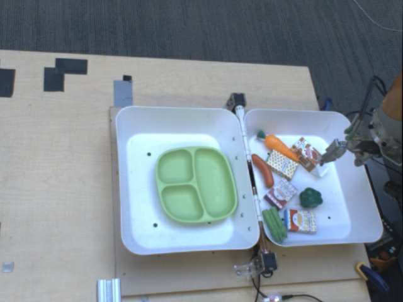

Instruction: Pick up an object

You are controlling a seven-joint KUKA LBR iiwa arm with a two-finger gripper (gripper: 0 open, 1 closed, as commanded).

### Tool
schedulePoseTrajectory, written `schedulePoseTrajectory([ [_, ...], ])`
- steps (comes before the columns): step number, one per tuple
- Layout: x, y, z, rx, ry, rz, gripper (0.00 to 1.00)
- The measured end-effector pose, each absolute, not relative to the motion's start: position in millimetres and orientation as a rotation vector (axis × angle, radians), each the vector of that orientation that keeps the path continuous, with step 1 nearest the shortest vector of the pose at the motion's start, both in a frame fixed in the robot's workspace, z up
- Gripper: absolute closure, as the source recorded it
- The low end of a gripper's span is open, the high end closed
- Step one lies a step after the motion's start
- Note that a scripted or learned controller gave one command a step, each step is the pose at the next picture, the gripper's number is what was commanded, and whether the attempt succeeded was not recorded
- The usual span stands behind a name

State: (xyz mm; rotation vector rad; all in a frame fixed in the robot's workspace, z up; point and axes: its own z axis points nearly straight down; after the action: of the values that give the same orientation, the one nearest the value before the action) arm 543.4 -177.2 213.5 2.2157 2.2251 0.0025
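My gripper (332, 152) hung over the right bin (352, 228), near its upper right, w/ the arm coming in from the right edge. Whether it was spread or pinched, can't tell at this res. Nothing visibly held.

Objects sat in the right bin's left half: carrot (281, 147) at top, small brown-and-white packet (306, 154) just beside it, close to my gripper tip; checkered packet (282, 164) below the carrot; sausage (263, 170) along the left wall. Lower down: another small packet (281, 194), broccoli (310, 198), a green veg (274, 224) and a red-and-white carton (301, 221) near the bottom.

Left bin (135, 128) held a green divided plate (196, 184), three compartments.
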Motion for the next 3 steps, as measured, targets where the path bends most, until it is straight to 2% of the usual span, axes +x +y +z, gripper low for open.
schedulePoseTrajectory([
  [1, 498.7, -169, 87, 2.216, 2.22, 0.005, 0.0],
  [2, 501.3, -168, 99, 2.211, 2.216, 0.012, 1.0],
  [3, 509.4, -86, 201, 2.215, 2.224, 0.005, 1.0],
])
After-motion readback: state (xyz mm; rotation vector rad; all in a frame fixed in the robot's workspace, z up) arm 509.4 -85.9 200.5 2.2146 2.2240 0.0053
